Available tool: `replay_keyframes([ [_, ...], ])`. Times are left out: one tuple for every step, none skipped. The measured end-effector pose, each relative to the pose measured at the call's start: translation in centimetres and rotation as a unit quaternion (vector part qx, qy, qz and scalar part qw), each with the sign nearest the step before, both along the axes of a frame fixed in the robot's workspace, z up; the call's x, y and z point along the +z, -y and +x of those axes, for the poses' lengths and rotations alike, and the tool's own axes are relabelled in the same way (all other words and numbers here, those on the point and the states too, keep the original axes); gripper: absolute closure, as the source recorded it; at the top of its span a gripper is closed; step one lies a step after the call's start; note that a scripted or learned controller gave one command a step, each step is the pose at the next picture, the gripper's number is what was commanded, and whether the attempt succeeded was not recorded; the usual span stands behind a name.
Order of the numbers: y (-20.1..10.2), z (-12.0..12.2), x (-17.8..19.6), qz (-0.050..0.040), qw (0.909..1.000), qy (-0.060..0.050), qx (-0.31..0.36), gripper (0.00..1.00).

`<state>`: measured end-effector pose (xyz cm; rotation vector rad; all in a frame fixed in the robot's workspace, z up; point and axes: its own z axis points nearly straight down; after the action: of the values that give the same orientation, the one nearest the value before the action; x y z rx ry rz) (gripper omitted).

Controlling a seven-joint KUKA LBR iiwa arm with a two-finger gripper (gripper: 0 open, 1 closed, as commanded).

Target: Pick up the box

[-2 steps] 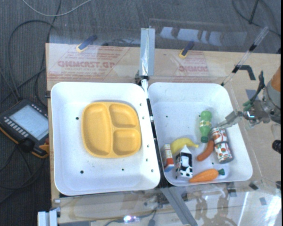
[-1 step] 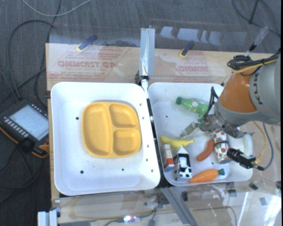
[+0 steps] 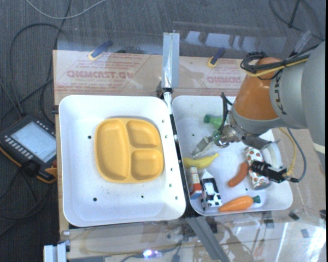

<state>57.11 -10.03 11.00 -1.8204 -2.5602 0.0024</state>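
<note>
A small black-and-white box (image 3: 209, 193) lies near the front edge of the right bin (image 3: 279, 202). A slimmer red, white and blue carton (image 3: 194, 181) lies just left of it, against the bin's left wall. My gripper (image 3: 213, 142) hangs over the middle of the right bin, behind the box and just above a yellow banana (image 3: 201, 160). Its metal fingers (image 3: 201, 146) are spread, and nothing sits between them. The gripper is apart from the box.
Around the box in the right bin are an orange carrot (image 3: 239, 203), a red sausage (image 3: 238, 174), a patterned can (image 3: 256, 161) and a green item (image 3: 212, 119). The left bin (image 3: 76, 201) holds a yellow divided plate (image 3: 129, 149). A pendant (image 3: 27, 142) lies off the bench to the left.
</note>
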Motion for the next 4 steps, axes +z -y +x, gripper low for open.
replay_keyframes([
  [-5.2,0.5,7.3,0.0001,0.9990,0.000,-0.045,0.00],
  [-3.8,-2.1,7.3,-0.0009,0.9998,-0.001,-0.021,0.00],
  [-7.1,-7.6,7.3,0.0002,1.0000,-0.001,0.002,0.00],
  [-6.5,-8.7,7.3,-0.0003,0.9994,-0.002,0.035,0.00],
])
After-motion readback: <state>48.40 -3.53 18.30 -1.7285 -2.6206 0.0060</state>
